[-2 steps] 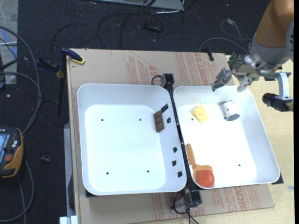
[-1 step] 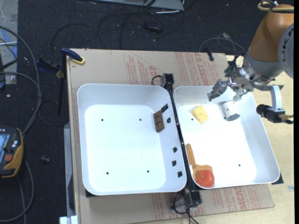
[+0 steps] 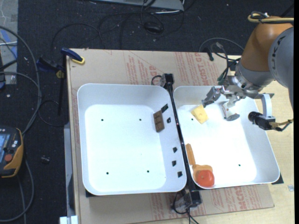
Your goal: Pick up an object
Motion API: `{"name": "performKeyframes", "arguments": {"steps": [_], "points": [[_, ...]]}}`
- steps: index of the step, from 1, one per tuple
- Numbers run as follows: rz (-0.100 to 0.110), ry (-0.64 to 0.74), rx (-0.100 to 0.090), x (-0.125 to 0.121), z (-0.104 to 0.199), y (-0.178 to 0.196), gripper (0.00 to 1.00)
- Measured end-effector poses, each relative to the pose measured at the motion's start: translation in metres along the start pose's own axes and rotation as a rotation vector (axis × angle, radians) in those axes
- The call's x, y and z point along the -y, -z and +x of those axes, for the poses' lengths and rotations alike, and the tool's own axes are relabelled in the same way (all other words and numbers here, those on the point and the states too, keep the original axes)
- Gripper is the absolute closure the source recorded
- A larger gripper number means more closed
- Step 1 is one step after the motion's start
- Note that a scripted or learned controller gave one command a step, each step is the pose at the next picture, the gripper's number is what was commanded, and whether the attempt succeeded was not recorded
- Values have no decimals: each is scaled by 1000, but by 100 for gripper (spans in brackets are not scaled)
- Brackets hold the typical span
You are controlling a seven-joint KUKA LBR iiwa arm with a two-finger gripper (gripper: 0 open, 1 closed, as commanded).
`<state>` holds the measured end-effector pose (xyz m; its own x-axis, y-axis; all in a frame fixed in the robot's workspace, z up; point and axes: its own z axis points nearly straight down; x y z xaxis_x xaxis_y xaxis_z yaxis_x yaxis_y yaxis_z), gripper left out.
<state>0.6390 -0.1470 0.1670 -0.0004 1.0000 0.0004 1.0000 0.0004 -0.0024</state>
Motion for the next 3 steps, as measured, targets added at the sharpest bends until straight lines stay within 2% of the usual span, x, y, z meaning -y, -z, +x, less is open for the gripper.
{"name": "performKeyframes", "arguments": {"steps": [1,2,3], "points": [[-1,0,0,1,2,-41,0],[-3,0,1,1,1,-30,100],[-7,-1,1,2,-8,27,100]]}}
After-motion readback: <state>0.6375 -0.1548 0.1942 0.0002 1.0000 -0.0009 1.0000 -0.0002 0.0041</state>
